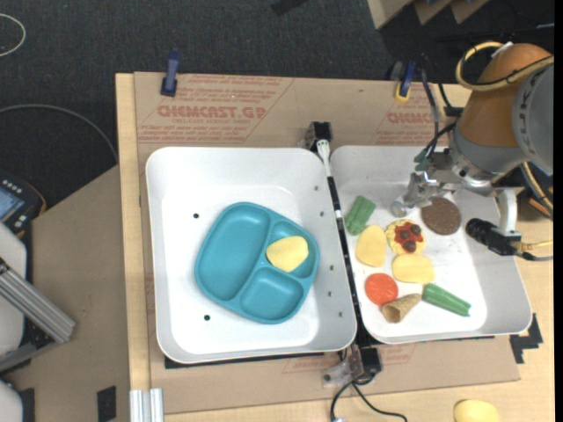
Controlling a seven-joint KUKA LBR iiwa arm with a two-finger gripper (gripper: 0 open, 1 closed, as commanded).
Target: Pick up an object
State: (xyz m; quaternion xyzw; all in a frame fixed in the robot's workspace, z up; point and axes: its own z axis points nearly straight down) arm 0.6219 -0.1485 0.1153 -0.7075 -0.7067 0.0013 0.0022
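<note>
Green pepper [446, 300] lies pointing lower-right, long axis near level.

Grey arm with orange band [506, 95]: cut off at right edge. Pincer [420, 187]: finger state unreadable. Small yellow rounded object [475, 411]: cropped by bottom edge. Pale rounded shape [9, 403]: cropped at lower-left corner.

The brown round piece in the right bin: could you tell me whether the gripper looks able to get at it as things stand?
Probably yes. The gripper hangs just up-left of the brown round piece, which lies flat with nothing on top; the pizza slice sits apart, below-left.
</note>
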